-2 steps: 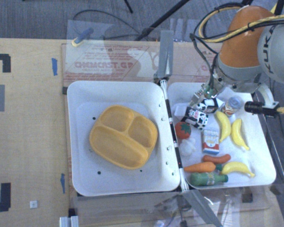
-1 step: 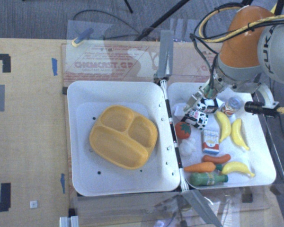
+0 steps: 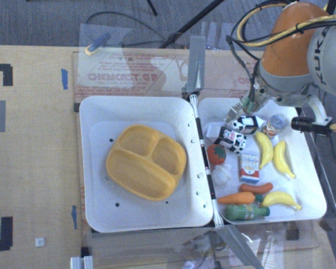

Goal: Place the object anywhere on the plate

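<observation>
The yellow plate lies in the left bin, with nothing on it. In the right bin, the gripper hangs at about 12 o'clock over the cow toy; I cannot tell its state. If the cow is the object, it seems light, stiff and a little slippery, so I would take it across its narrow body.

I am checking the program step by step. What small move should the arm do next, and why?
Probably lower the claw a little onto the black-and-white cow toy just below it. The yellow plate in the left bin carries nothing yet, and all the toys lie in the right bin, so something must be grasped first.
</observation>
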`<state>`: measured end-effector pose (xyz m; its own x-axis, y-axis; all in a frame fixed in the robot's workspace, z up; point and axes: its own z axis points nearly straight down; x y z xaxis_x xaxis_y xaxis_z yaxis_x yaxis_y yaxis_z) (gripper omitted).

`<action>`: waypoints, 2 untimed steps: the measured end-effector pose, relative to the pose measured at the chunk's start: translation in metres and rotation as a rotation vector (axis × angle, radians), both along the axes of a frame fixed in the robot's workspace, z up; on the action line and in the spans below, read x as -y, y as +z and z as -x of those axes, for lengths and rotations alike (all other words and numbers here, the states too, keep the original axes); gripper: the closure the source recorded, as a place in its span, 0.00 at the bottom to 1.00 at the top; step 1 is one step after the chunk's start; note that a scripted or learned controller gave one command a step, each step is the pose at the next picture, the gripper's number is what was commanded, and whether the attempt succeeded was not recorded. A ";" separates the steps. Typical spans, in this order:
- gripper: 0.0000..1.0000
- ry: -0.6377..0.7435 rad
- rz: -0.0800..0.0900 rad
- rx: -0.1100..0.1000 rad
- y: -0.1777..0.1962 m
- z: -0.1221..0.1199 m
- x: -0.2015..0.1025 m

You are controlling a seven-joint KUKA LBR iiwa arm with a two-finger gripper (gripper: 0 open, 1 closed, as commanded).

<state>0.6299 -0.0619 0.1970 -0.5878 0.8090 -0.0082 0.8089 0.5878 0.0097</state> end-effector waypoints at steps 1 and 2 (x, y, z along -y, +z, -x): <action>1.00 0.228 0.001 -0.006 -0.011 -0.038 -0.040; 1.00 0.290 0.002 -0.010 -0.062 -0.026 0.035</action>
